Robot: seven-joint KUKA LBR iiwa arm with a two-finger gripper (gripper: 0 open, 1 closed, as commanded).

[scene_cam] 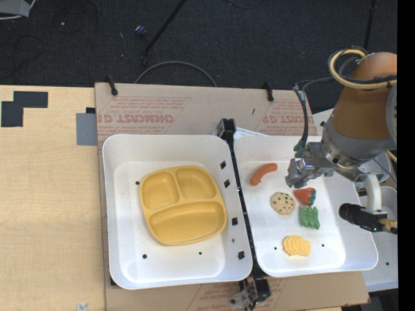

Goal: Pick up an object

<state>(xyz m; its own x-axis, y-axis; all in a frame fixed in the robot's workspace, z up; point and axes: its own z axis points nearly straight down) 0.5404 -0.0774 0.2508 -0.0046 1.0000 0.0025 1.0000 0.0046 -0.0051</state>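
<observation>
Camera view: two white bins (130,264) on cardboard over a wooden bench (45,206), dark floor behind. Gripper (302,179) hovers just above the red toy (305,195) in the right bin; jaw state cannot be told.

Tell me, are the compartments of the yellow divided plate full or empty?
Empty: the yellow divided plastic plate in the left white bin shows bare yellow in all three compartments.

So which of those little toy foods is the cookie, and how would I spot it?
Look in the right-hand white bin, the one without the yellow divided tray. Near its middle lies the cookie, below the red sausage and left of the green piece. It is the only flat, round, tan thing, speckled with dark dots.
</observation>
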